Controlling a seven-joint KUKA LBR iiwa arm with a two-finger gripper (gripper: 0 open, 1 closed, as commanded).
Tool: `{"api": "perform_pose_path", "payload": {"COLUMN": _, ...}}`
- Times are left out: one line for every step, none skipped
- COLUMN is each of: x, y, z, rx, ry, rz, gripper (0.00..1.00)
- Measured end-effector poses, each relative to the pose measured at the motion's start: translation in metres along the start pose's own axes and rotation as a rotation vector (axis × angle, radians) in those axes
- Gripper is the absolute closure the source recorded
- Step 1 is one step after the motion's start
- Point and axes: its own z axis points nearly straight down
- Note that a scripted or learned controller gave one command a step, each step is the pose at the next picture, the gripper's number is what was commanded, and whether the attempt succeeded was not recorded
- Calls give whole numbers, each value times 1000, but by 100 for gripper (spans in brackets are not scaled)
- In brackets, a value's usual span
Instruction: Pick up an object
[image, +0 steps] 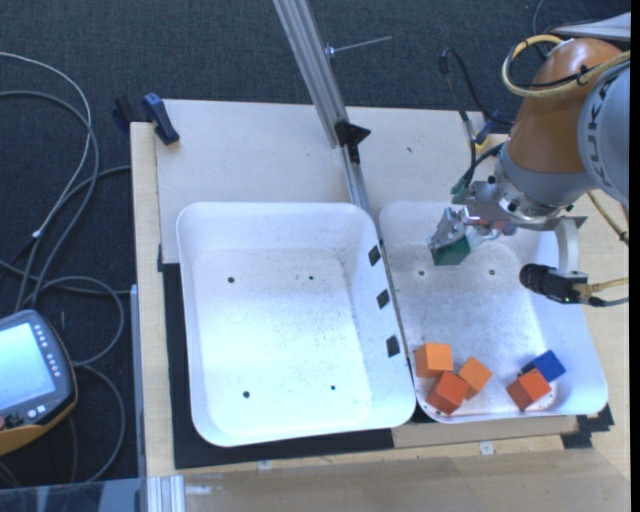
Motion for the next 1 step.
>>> {"api": "perform_pose_path", "payload": {"x": 97, "y": -30, "z": 13, "rx": 16, "ry": 5, "rz": 0, "gripper": 100}}
